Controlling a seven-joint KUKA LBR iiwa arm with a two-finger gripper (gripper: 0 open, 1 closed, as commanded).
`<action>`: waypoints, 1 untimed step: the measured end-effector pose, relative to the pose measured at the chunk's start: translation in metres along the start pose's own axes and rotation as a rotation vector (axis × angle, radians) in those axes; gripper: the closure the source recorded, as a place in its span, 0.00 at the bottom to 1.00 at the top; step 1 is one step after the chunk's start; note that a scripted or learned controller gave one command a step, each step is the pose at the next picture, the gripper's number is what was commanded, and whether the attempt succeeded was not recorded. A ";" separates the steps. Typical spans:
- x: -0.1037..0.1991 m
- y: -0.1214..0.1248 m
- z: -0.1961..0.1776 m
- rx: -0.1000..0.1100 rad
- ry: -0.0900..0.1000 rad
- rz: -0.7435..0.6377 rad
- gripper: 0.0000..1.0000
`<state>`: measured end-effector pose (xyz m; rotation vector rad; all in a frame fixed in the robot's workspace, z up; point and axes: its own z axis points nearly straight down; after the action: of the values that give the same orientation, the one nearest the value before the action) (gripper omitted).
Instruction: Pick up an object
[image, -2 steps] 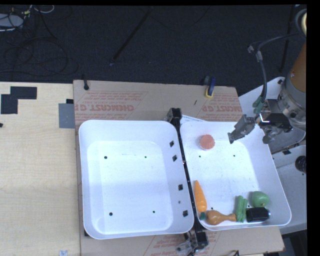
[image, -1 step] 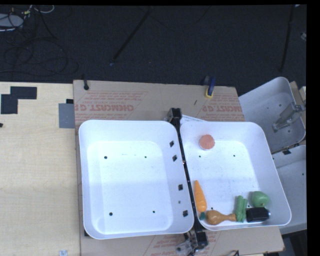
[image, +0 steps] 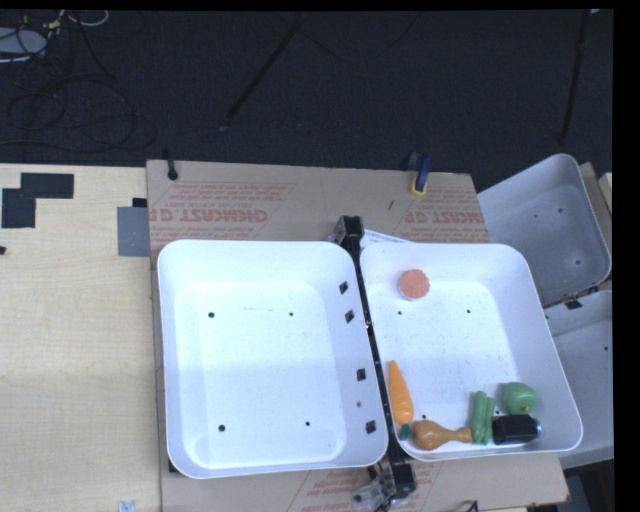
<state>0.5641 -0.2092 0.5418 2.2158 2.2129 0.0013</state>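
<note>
The right bin (image: 520, 290) holds several small items. A round salmon-pink piece (image: 414, 284) lies near its back wall. An orange carrot (image: 400, 392) lies along the left wall at the front. An orange-brown gourd-shaped piece (image: 438, 434) rests against the front wall. Beside it stands a green ribbed piece (image: 481, 416), then a round green object (image: 519, 397) and a black block (image: 515, 429) in the front right corner.
The left bin (image: 175, 330) sits beside the right one on a cardboard sheet (image: 260, 205). A clamp with a blue handle (image: 421, 173) holds the cardboard's back edge. A grey metal plate (image: 555, 220) stands to the right of the bins.
</note>
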 end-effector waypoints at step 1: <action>-0.002 0.081 0.008 0.007 0.005 -0.007 0.00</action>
<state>0.6456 -0.2116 0.5342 2.2147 2.2264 -0.0012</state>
